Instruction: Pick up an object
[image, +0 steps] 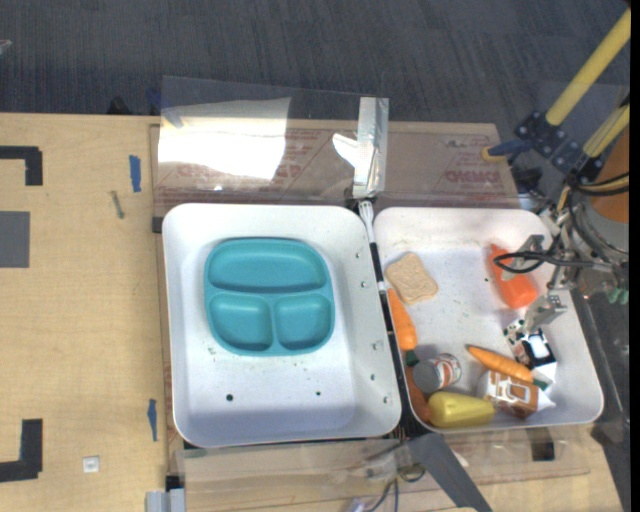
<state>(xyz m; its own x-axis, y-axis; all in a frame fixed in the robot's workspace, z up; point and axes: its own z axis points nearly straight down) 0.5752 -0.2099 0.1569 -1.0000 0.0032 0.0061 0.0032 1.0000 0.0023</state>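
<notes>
Orange object (517, 290) lying in the right bin (470, 228), close to its right wall, partly covered by a black cable loop. Just beside it, on its right, the gripper (548, 300), lowered into the bin at the end of the arm (592, 250). Arm reaching in from the right edge over the bin's rim, wrist tilted down and inward. Impossible to tell whether the grip is released or clenched: too small and cluttered there; nothing seen held. Below the gripper, a small black-and-white item (535, 348), then a carrot (500, 360) and a small carton (512, 392) near the front wall. Further left, a yellow squash-shaped piece (460, 408), a can (440, 372), a second carrot (402, 320) along the left wall, and a bread slice (412, 278). In the left bin (180, 300), a teal divided plate (268, 295).
</notes>
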